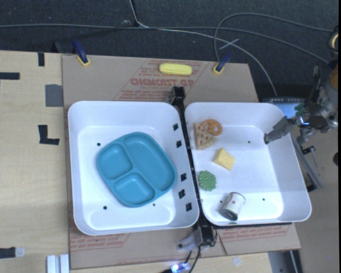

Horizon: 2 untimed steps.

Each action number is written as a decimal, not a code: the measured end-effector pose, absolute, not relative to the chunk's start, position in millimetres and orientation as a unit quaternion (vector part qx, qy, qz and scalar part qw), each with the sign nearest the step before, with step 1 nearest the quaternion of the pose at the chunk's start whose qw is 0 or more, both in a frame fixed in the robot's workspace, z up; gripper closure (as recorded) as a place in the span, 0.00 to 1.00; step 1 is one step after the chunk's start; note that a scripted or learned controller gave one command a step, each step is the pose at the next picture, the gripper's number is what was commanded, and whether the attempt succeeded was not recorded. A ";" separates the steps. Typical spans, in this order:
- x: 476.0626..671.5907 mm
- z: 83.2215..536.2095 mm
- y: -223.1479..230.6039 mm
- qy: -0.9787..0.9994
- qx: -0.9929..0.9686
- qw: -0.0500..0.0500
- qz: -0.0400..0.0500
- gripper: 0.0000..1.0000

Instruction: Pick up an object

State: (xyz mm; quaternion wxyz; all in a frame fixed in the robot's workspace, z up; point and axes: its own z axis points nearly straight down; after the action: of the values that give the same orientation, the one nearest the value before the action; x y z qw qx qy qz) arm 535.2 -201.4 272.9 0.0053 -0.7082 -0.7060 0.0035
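Note:
The right bin (256, 115) holds a brown pretzel (212, 127) touching a tan waffle piece (202, 137) near its far left corner. A yellow cheese wedge (224, 158) lies toward the middle. A green knobbly round piece (207, 180) rests by the left wall. A small silver and white can (232, 205) lies on its side near the front. My gripper (275, 132) hangs over the bin's far right edge, tilted down to the left, well apart from every object and with nothing visibly in it.
The left bin (82, 152) holds a blue divided plate (136, 168). A yellow corn-like piece (175, 69) lies on the cardboard behind the bins. Two clamps (221, 63) pin the cardboard's back edge. Cables run across the dark floor behind.

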 end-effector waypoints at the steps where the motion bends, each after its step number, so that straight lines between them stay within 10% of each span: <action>1: 537.4 279.2 -200.8 -0.707 -0.707 0.000 0.001 0.00; 2: 529.2 228.9 -194.3 -0.707 -0.707 0.002 0.001 0.00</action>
State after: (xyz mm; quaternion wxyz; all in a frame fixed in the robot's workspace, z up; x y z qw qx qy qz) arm 529.2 -194.3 228.9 0.0016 -0.7068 -0.7074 0.0015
